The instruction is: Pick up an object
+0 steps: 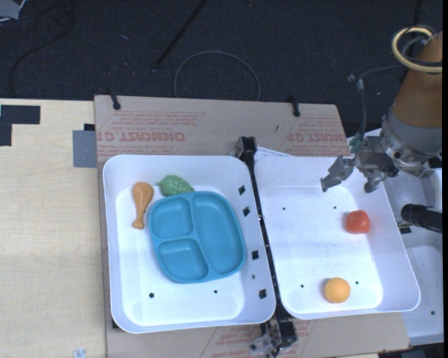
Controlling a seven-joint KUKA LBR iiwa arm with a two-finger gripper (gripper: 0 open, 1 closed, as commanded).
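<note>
A red tomato-like object [357, 221] lies in the right bin [306, 289] near its right wall. An orange ball [337, 290] sits near that bin's front right. My gripper [352, 177] hangs over the right bin's back right corner, above and apart from the red object. Its fingers [334, 176] are spread apart with nothing between them. In the left bin [127, 304] lies a blue divided plate [196, 236], with a toy chicken drumstick [141, 202] and a green leafy toy [175, 185] behind it.
A black divider with clips [257, 237] runs between the two bins. Brown cardboard [209, 129] lies under the bins. A black cylindrical part [425, 217] sticks in at the right edge beside the right bin.
</note>
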